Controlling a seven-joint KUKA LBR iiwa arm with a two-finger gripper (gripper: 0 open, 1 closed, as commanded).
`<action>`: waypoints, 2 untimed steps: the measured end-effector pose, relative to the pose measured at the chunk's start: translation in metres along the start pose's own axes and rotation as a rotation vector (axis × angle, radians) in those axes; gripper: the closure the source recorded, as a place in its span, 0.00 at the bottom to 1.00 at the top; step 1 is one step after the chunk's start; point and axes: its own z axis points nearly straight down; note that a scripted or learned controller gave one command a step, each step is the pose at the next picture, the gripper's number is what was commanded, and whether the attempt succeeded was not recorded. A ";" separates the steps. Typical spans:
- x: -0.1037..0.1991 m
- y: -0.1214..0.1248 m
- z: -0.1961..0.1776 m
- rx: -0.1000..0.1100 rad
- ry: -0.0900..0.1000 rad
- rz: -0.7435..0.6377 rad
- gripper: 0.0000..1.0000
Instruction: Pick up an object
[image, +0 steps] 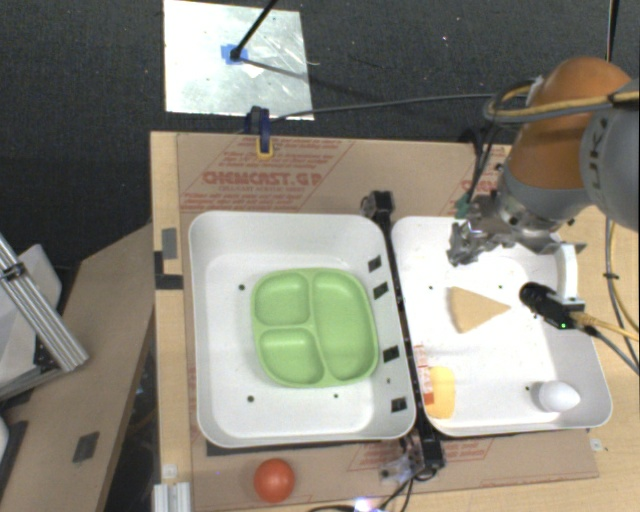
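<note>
Brown bench (300, 165) w/ two white bins side by side.
Left bin (215, 300) has a green tray (314, 327) w/ three parts. Right bin (590, 385) has a tan wedge (474, 307) near the middle, a yellow-orange block (440, 390) at the front left & a white egg-like thing (556, 396) at the front right. Claw (466, 243) hangs over the back of the right bin, apart from the wedge; can't tell if it's open or closed. An orange ball (273, 480) sits on the bench in front of the left bin.
</note>
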 end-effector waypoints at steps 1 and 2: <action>0.046 0.009 0.009 0.000 0.001 -0.001 1.00; 0.101 0.025 0.018 0.000 0.001 -0.001 1.00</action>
